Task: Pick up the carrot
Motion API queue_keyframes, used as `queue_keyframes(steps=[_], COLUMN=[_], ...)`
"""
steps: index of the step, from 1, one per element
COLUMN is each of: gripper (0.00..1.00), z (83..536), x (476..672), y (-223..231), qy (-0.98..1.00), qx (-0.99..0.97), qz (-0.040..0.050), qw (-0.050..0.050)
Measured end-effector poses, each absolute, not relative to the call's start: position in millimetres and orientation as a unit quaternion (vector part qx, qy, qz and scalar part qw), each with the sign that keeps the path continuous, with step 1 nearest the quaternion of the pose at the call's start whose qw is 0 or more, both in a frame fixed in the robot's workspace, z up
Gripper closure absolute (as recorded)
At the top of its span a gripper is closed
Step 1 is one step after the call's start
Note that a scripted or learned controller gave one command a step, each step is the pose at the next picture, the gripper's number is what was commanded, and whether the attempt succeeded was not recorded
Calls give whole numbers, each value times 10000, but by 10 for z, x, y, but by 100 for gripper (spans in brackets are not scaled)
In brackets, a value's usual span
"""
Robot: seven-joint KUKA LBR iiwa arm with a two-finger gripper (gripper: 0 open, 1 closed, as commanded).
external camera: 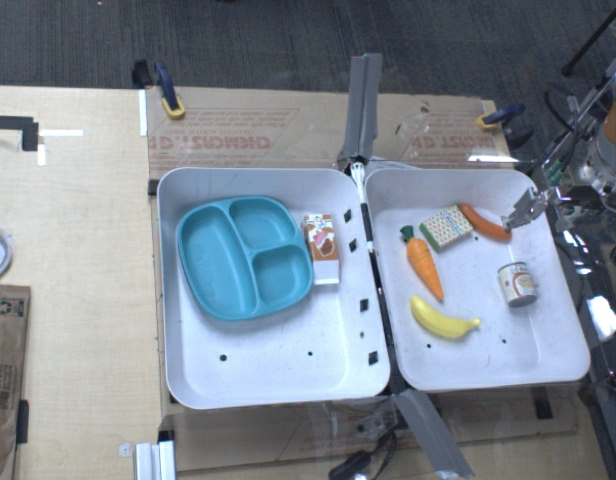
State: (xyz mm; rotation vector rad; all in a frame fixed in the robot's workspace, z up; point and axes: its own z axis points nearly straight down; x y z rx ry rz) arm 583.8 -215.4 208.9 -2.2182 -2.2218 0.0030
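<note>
In the right white plastic bin [548,368], a curved yellow banana [444,320] lies nearest, then a small silver can [517,284]. The tapered orange carrot with green top [423,264] lies left of centre. My claw [528,208] hovers at the far right edge; its opening I cannot tell.

The gripper [525,211] shows at the far right of the camera view, its metal fingers [518,217] pointing leftward and slightly down. Behind it, to its right, the wrist is a tangle of grey parts and cables.
</note>
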Motion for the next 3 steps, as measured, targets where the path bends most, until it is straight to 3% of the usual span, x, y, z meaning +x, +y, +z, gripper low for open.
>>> queue_keyframes(steps=[1, 2, 3], gripper=[0, 0, 0], z=[915, 916, 913], x=[5740, 5833, 5821], y=[-1408, -987, -958], qy=[-7540, -6730, -6601], qx=[-6569, -7396, -7512], qz=[3, 3, 8], qw=[0, 1, 6])
